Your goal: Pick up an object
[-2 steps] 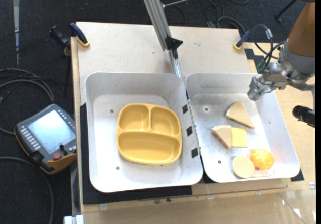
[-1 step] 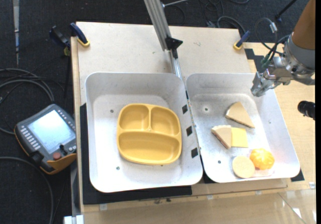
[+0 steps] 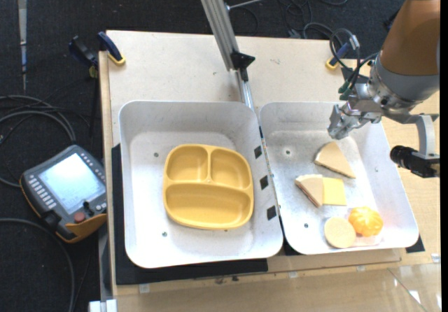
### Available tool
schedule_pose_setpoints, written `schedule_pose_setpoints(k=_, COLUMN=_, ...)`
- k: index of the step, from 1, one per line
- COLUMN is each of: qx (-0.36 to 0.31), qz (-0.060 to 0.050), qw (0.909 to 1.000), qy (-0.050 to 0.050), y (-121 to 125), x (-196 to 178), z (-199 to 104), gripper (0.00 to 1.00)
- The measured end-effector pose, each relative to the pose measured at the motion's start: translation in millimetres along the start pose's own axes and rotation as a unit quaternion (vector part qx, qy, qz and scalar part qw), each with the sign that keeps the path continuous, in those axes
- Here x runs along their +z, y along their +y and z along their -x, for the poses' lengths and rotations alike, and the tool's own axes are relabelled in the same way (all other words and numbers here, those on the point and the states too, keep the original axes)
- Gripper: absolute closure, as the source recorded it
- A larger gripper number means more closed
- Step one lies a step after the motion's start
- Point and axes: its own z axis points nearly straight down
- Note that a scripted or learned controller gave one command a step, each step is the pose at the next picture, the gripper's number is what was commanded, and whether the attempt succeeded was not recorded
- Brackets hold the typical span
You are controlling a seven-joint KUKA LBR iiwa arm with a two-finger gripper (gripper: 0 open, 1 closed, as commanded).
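The right bin (image 3: pixel 294 230) holds toy food. A tan wedge (image 3: pixel 334 159) lies near its middle, with a sandwich half (image 3: pixel 310 188) and a yellow cheese slice (image 3: pixel 334 192) just below it. A pale round cracker (image 3: pixel 340 232) and an orange fruit (image 3: pixel 365 221) rest at the front right. My gripper (image 3: pixel 341 126) hangs over the bin's far right part, just above and behind the tan wedge. Nothing shows between its fingers.
A yellow divided plate (image 3: pixel 208 186) lies in the left bin (image 3: pixel 140 164). A slanted metal pole (image 3: pixel 218 13) crosses the bench from the top to the bins' divider. A teach pendant (image 3: pixel 66 192) sits on the floor to the left.
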Motion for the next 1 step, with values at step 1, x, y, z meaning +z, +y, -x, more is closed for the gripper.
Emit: schedule_pose_setpoints(k=1, qx=-0.001, qz=0.000, qw=1.0000, qy=0.000, y=-3.7, x=14.0, z=-58.4, gripper=1.00)
